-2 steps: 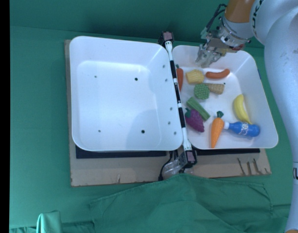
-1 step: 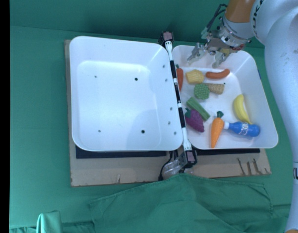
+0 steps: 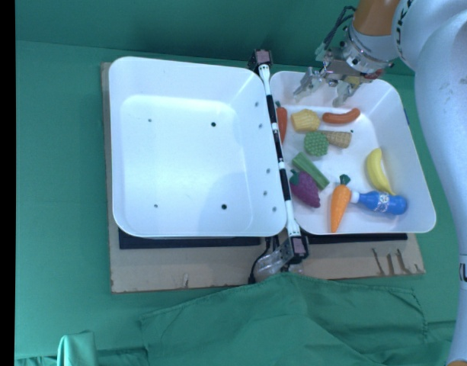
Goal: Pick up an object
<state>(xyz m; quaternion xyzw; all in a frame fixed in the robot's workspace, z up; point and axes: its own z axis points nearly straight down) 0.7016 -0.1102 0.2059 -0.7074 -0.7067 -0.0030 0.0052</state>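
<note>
Hovering over right bin (image 3: 413, 139), tool (image 3: 325, 88) spread wide, blue bottle (image 3: 381, 202) label unreadable

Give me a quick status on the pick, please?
Gripper open, above right bin's far end. Nothing between fingers. Sausage and yellow block just below it. Toys crowded close together.

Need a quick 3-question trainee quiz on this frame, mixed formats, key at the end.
1. True or false: the gripper hangs above the far end of the right bin.
2. Which lies nearest the gripper? A) banana B) sausage C) blue bottle
3. Fill in: the purple grapes lie beside the ____ between the bins.

Key: 1 true; 2 B; 3 divider.
</note>
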